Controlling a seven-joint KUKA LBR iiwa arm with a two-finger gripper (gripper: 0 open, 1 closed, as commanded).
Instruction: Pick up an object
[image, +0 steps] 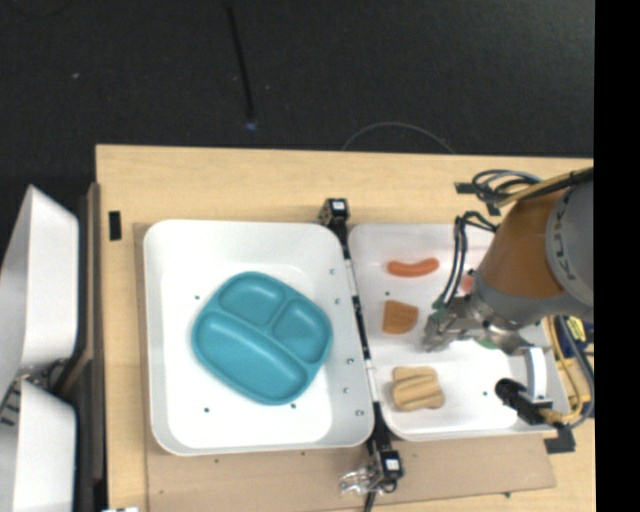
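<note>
In the right bin (470, 425) lie a red-orange sausage (413, 267) at the back, a brown toast-like piece (400, 318) in the middle and a tan bread roll (416, 388) at the front. My gripper (438, 332) hangs low over the bin floor, just right of the brown piece and above the roll. The grey arm with its orange band (525, 250) comes in from the right and covers the bin's right half.
The left bin (170, 400) holds a teal divided plate (262, 336). A black clamp (333, 211) and a metal one (368, 478) sit on the seam between the bins. Cables (495, 185) run behind the arm.
</note>
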